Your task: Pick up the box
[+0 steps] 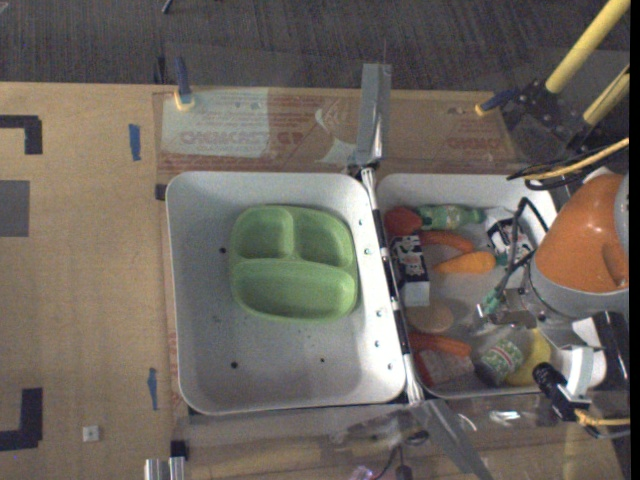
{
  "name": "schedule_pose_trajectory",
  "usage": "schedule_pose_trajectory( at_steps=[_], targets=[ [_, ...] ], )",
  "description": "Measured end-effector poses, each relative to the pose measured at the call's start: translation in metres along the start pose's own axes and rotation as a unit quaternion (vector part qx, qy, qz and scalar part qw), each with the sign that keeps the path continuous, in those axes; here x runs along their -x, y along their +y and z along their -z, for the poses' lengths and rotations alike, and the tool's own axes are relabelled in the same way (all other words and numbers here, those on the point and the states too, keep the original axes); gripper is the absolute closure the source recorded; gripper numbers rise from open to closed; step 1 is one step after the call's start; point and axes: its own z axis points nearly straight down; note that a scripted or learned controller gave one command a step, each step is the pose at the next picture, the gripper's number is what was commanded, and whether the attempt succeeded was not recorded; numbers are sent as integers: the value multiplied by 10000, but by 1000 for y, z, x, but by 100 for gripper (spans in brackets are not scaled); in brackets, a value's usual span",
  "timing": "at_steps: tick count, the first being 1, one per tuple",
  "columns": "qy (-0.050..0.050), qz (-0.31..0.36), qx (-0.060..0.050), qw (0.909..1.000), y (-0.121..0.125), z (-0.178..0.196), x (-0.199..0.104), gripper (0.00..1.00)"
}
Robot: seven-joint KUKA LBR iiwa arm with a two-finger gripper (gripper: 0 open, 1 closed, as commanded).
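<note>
Clearly, the task is not yet done: the box (pixel 411 266) lies in the right bin (pixel 452 186), against the wall that this bin shares with the left bin (pixel 190 298). You can see it is a small carton with a black and white pattern, and nothing is lifting it.

The gripper (pixel 500 303) hangs over the right bin, well to the right of the box, under the orange band of the arm (pixel 585 243). From this angle I cannot tell how wide it is open, and I see nothing held in it.

All of the picking is left: to come over the box, to go down, to close and to lift.

Room around the box is small. The dividing wall touches its left side, so a finger has maybe no place there. Just right of the box lie an orange carrot-like toy (pixel 465 263) and a tan round piece (pixel 433 318). A red toy (pixel 402 220) sits just beyond the box, toward the far wall. The freest way in is probably from above, with the fingers along the wall direction.

Left of the box, the other bin holds a green divided plate (pixel 293 263).
</note>
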Motion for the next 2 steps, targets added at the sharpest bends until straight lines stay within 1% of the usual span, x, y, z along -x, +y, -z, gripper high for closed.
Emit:
schedule_pose_trajectory(
  at_steps=[1, 2],
  targets=[
    [-2, -199, -12, 9998, 48, 131, -9, 100],
    [-3, 568, -8, 9984, 103, 10, 1, 100]
  ],
)
